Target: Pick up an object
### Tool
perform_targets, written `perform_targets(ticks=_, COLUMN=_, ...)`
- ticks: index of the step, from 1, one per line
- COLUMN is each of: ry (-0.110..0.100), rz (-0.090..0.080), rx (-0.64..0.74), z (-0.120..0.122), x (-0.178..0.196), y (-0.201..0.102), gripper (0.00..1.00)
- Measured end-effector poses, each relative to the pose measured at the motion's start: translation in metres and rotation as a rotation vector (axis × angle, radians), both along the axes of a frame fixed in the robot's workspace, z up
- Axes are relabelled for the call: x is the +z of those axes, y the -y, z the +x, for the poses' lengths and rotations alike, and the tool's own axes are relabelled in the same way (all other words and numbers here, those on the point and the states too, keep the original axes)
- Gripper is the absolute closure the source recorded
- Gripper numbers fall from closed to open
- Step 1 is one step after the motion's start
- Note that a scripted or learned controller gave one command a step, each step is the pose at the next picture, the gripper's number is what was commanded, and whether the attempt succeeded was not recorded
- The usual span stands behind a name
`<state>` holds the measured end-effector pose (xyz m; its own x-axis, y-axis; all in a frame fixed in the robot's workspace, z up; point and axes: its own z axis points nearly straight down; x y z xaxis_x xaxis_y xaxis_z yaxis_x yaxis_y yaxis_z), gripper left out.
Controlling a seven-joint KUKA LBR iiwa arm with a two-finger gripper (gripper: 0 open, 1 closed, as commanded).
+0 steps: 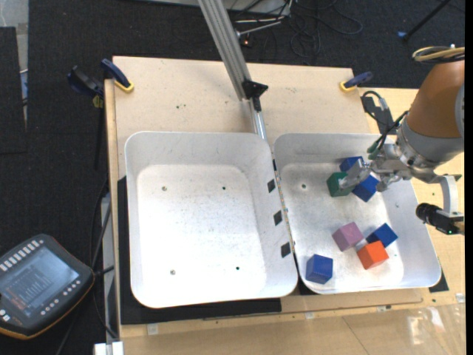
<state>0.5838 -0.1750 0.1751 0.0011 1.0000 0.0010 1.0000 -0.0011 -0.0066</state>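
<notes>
Right bin (414, 276): three blue blocks (319, 268), green, purple, orange.

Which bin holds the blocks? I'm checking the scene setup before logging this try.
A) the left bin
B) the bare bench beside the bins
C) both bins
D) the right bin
D: the orange block, purple block and the blue blocks, such as one at the front, all lie in the right bin.

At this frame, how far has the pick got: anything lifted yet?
Done: the gripper has reached into the right bin, down among a green block and blue blocks. In hand: nothing I can confirm; a grasp isn't clear from this angle. Left: securing and lifting one object. The purple block, orange block and two more blue ones lie untouched nearer the front.
</notes>
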Motion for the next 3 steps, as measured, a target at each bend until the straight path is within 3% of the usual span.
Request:
perform_targets(ticks=1, ry=0.008, rz=-0.002, rx=0.001, z=0.003, x=-0.059, y=0.002, gripper=0.00)
perform_targets(ticks=2, ry=0.014, rz=-0.004, rx=0.001, z=0.006, x=-0.077, y=0.003, gripper=0.00)
perform_targets(ticks=3, ry=0.009, rz=-0.002, rx=0.000, z=0.004, x=-0.069, y=0.002, gripper=1.00)
